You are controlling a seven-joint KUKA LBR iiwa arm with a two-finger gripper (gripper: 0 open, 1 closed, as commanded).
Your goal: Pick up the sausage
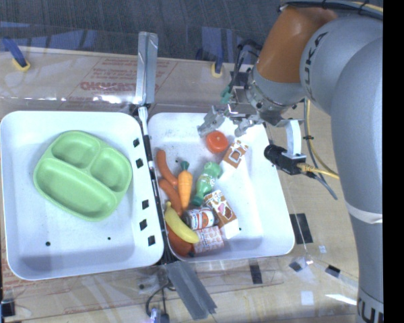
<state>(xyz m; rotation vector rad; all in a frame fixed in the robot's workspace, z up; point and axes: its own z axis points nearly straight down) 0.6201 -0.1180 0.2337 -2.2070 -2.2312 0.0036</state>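
Right bin (273, 234): open, empty pincer (227, 121) above tomato (217, 140).

Wood bench (310, 274), dark grey floor (121, 5).

- The bench (310, 261) is a light wood top, and two shallow white bins sit right on it, side by side and touching.
- The left bin (27, 247) takes up the left half.
- The right bin (273, 221) is next to it.
- Printed cardboard (74, 73) lies flat behind the bins.
- Dark tape bits (301, 227) are stuck by the right bin.
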